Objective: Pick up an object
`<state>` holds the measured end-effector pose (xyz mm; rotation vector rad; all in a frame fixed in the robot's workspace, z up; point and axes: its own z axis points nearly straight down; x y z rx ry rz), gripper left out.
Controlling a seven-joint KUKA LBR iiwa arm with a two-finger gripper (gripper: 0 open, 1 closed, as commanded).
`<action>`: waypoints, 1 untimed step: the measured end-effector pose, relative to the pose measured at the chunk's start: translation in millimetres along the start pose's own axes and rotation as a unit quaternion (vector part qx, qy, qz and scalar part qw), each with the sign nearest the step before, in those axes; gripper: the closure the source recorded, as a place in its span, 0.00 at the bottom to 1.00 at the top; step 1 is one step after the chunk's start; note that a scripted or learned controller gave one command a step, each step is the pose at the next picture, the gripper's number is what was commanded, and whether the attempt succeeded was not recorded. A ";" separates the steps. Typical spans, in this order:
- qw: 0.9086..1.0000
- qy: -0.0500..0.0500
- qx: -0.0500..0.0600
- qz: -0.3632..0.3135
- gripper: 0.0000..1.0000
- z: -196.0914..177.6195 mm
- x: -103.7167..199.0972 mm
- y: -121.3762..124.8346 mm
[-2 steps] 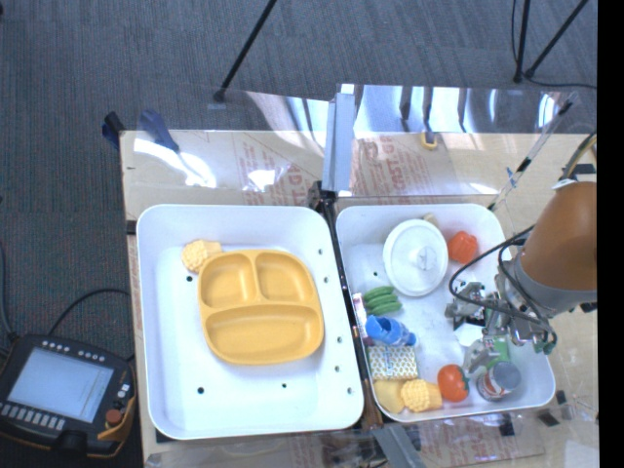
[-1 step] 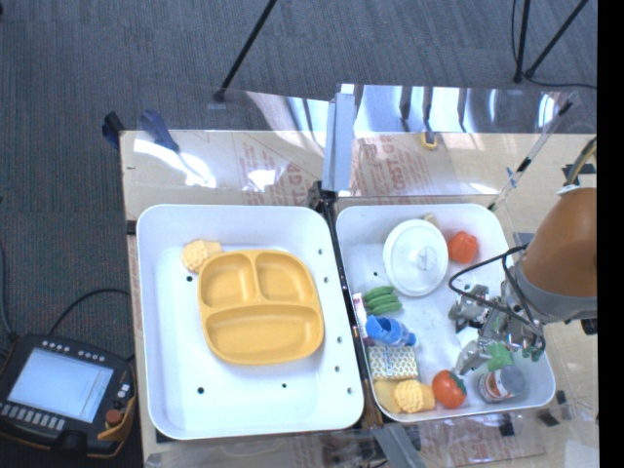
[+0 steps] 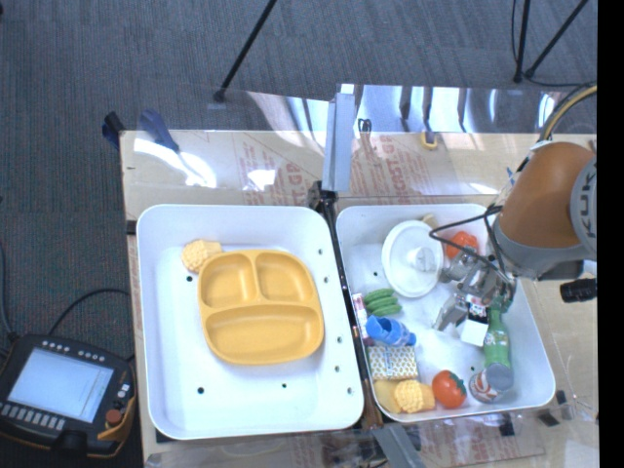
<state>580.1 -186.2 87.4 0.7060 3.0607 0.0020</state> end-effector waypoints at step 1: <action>0.996 0.001 0.000 0.084 0.00 0.4 35.0 -16.3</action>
